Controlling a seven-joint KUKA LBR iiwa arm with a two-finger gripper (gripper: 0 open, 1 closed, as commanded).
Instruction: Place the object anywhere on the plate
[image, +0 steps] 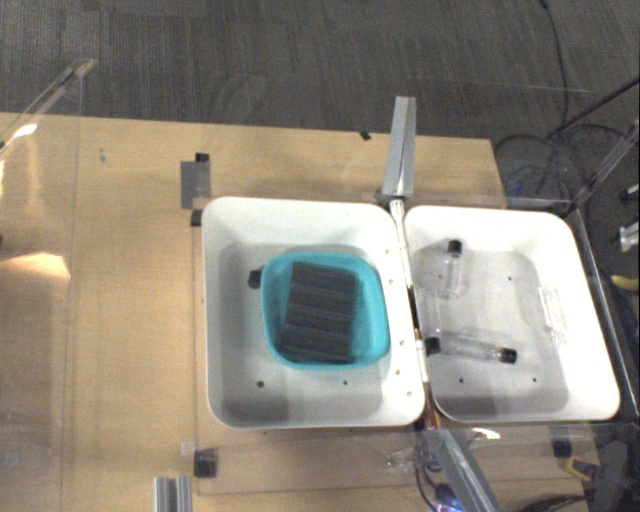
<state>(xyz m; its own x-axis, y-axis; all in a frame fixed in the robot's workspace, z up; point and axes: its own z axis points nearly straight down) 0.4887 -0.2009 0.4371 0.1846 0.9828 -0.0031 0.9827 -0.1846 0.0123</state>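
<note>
A dark ribbed block (320, 311) lies flat on the teal plate (375, 330) in the left bin (225, 300), so by the look of it the placing is already done. The block looks like foam or soft rubber: probably light, springy and matte enough not to slip, best pinched across its narrow width along a groove. In the right bin (590, 320) lie two clear tubes with black caps, one upright-looking (450, 268), one on its side (470, 349); likely slick and brittle. The pincer's state I cannot tell
</note>
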